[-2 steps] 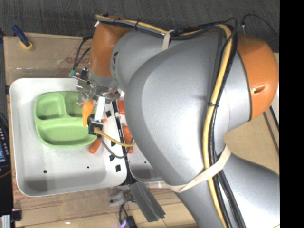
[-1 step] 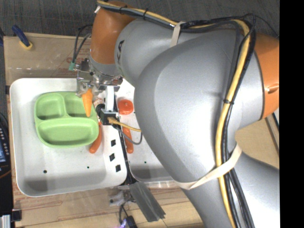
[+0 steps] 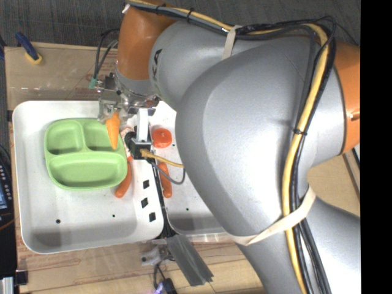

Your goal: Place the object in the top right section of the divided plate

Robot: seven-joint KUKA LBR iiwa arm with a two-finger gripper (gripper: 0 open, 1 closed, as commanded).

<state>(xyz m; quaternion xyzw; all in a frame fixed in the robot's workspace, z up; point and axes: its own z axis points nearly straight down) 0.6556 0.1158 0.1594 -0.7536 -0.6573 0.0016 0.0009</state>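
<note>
- Counter point(image 3: 67, 63) is light brown wood; dark grey ribbed floor or mat shows past its far edge at the top.
- A small blue and yellow thing point(image 3: 29, 48) lies on the counter near the top left corner; can't tell what it is.
- Left white bin point(image 3: 37, 225) sits on the counter w/ a few small dark holes in its floor. It meets the right white bin point(image 3: 190, 225) at a ridge in the middle.
- Green divided plate point(image 3: 82, 155) lies in the left bin, toward the bin's top half. It has 2 small sections on top & 1 long section below.
- Big grey arm point(image 3: 257, 121) w/ orange band covers most of the right side; yellow & black cables run along it.
- Pincer point(image 3: 116, 112) hangs over the plate's top right section. Can't tell if it is wide or narrow, too much clutter there.
- Orange carrot-like object point(image 3: 113, 132) stands nearly upright just under the pincer, at the right edge of the plate's top right section. Can't tell if the pincer grips it.
- Red-orange round thing point(image 3: 162, 138) sits by the middle ridge, right of the plate.
- Orange long thing point(image 3: 124, 185) lies just beside the plate's lower right corner.
- No writing or labels I can read.
</note>
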